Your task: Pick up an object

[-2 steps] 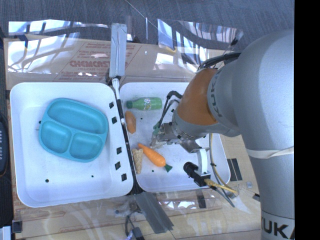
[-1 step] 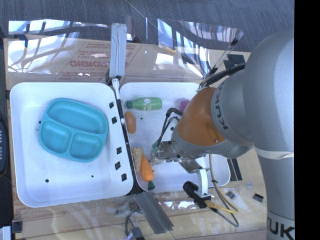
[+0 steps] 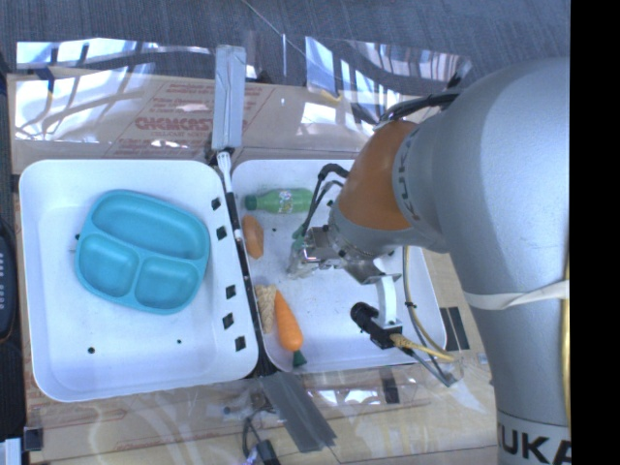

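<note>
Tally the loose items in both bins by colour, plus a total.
Blue: 1, divided plate, left bin
Green: 1, bottle, right bin
Orange: 2, carrot and a small oblong piece, right bin
Tan: 1, grainy piece, right bin
Total: 5

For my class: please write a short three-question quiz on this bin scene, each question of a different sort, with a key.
1. True or false: the blue divided plate lies in the left bin.
2. Which item lies nearest the right bin's front wall? A) green bottle B) carrot C) bread roll
3. Fill in: the gripper hangs over the ____ bin.

Key: 1 true; 2 B; 3 right.
</note>
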